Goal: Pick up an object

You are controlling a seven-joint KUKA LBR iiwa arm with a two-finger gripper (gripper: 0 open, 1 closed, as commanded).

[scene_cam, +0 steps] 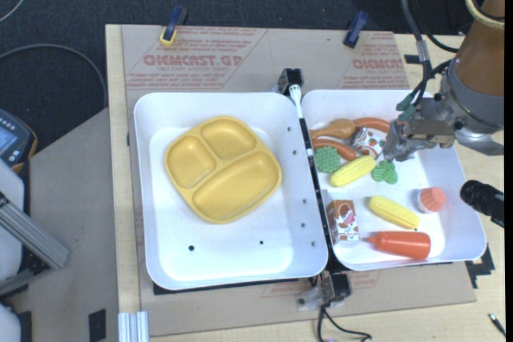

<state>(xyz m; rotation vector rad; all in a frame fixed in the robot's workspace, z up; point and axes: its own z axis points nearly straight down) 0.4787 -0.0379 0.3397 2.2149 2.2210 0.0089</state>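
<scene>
Directly beneath the pincer (395, 156) lies a green toy (385, 171).

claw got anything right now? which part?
Cannot tell. The claw is down over the green toy vegetable in the right bin, but no object visibly sits between its fingers.

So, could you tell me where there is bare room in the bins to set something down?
Left bin: bare floor around the yellow plate, widest along the near edge. Right bin: crowded with toy food; a small patch between the cupcake and the gripper.
</scene>
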